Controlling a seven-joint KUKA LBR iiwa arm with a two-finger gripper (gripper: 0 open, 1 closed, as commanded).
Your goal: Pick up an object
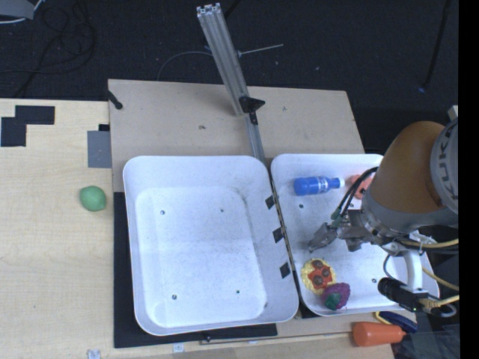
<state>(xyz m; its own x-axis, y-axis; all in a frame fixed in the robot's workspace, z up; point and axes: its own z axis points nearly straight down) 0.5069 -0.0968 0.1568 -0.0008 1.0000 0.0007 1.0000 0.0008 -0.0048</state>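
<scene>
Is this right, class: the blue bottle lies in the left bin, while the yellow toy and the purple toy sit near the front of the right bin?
Not quite. The camera view shows the blue bottle lying in the right bin, near its back wall, not in the left bin. The rest stands: the yellow toy and the purple toy sit near the front of the right bin.

The arm (419, 170) is seen entering from three o'clock, its grey body carried low across the frame and its orange band (404, 167) turned toward the camera. The wrist is bent downward and toward nine o'clock. The gripper (323, 238) is pointed toward eight o'clock, its dark fingers (320, 239) drawn to a narrow tip, with nothing seen between them.
</scene>
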